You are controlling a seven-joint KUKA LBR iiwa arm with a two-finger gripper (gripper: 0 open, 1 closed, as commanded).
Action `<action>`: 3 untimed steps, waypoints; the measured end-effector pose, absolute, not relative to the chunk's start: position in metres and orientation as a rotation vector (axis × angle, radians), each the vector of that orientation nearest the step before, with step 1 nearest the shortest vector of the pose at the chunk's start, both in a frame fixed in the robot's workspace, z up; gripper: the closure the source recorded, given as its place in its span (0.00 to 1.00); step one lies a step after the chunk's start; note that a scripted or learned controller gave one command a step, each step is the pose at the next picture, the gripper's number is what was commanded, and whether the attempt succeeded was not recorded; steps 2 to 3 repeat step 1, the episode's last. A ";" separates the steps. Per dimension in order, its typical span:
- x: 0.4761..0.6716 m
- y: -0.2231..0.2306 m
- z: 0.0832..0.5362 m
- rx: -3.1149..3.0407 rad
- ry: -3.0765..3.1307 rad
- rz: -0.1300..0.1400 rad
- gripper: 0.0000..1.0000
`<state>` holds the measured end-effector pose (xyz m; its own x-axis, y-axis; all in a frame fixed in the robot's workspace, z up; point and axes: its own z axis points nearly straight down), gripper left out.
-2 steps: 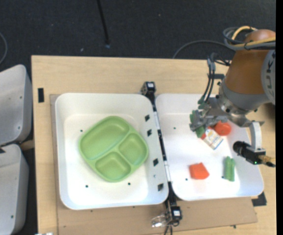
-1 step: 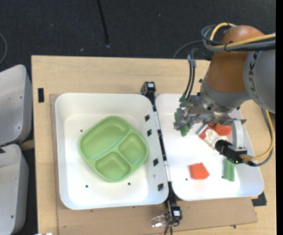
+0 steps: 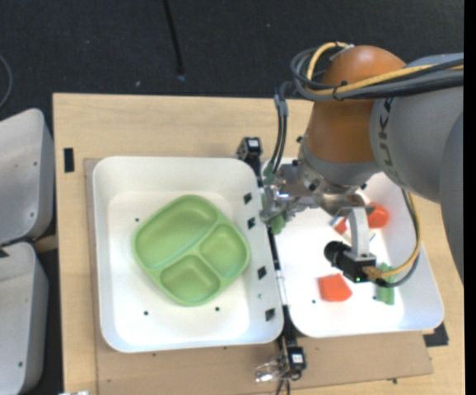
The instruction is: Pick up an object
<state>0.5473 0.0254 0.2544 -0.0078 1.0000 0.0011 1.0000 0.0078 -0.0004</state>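
Now the grey arm [image 3: 423, 130] with its orange band reaches in from the right, and the tool [image 3: 277, 208] hangs low over the left edge of the right bin [image 3: 423, 307], right where the two bins meet. Whether the tool is spread or pressed together I cannot tell, as the wrist hides most of it from above. A small green piece [image 3: 272, 220] shows right at the tool's tip, just at the bin wall; it is too small and too hidden to say if it is pinched or merely lying beside the tip. Out on the white floor of the right bin sits an orange block [image 3: 333, 287], a flat-faced, roughly squarish chunk, bright against the white, near the bin's front and apart from the tool. A second orange piece [image 3: 377, 216] peeks out further back, partly covered by the robot's wrist, so its shape is unclear. Near the front right lies another little green piece [image 3: 385, 296], small and angular, just beside a yellow cable. Over in the left bin [image 3: 123, 323] rests a pale green plate [image 3: 190, 249], rounded, with three compartments, lying flat and turned at a slant in the middle of the bin. Both bins stand side by side on the light wooden worktop [image 3: 73, 130].
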 end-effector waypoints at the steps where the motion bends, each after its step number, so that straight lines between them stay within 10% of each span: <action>1: 0.540 0.085 0.243 -2.211 -2.229 0.000 1.00; 3: 0.540 0.085 0.243 -2.211 -2.229 0.000 1.00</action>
